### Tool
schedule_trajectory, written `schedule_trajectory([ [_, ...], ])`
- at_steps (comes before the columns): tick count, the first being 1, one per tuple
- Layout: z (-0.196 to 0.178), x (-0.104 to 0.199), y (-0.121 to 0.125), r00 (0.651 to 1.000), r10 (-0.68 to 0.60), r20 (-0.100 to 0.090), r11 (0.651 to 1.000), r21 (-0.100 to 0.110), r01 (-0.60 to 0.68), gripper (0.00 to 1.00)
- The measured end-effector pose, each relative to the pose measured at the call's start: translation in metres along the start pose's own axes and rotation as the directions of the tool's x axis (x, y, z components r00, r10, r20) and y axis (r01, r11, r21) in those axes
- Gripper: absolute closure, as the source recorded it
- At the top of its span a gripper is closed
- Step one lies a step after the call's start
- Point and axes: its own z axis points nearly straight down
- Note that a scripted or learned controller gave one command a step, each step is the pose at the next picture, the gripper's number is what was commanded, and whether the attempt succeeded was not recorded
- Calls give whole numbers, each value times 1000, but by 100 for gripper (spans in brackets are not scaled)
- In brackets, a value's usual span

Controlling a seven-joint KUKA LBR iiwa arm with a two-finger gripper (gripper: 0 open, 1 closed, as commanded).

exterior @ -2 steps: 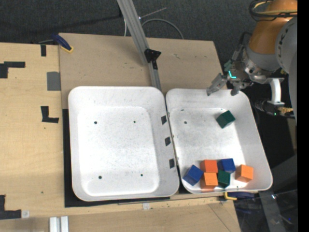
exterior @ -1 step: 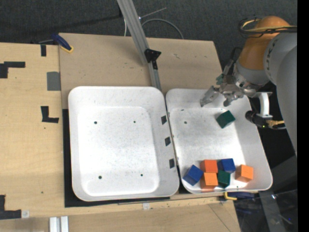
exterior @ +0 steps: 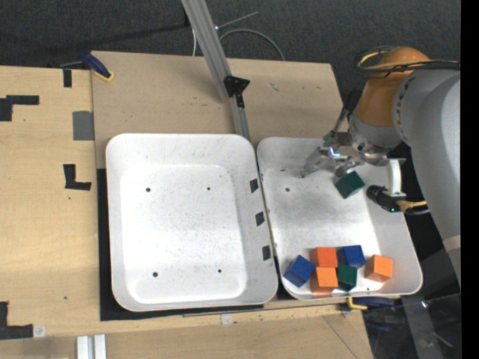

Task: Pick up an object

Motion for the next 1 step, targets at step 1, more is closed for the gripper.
schedule_trajectory([
  [1, -14, 0, 2, 1000, -1, 2, 1000, -5, 1, 100],
])
